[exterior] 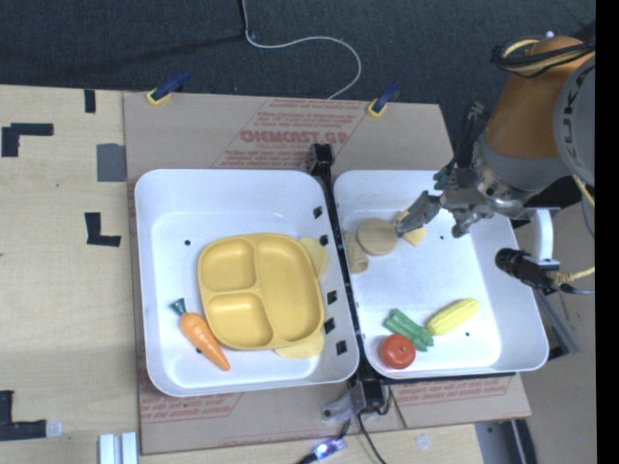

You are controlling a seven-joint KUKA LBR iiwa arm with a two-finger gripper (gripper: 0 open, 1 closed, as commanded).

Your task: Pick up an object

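Note:
In the right bin [503, 341], a tan rounded piece [375, 237] lies near the far left corner, with a small yellow bit [415, 237] beside it. My gripper [433, 226] hovers at the back of this bin, just right of the tan piece, with its fingers spread open. One finger [416, 215] slants down towards the tan piece, and nothing sits between the fingers. A yellow corn cob [452, 315], a green vegetable [410, 326] and a red tomato [397, 352] lie near the bin's front.
The left bin [160, 220] holds a yellow divided plate [259, 290] and an orange carrot [201, 336] at its front left. A black divider [334, 249] separates the bins. A black cable part [522, 265] sticks out over the right bin's right rim.

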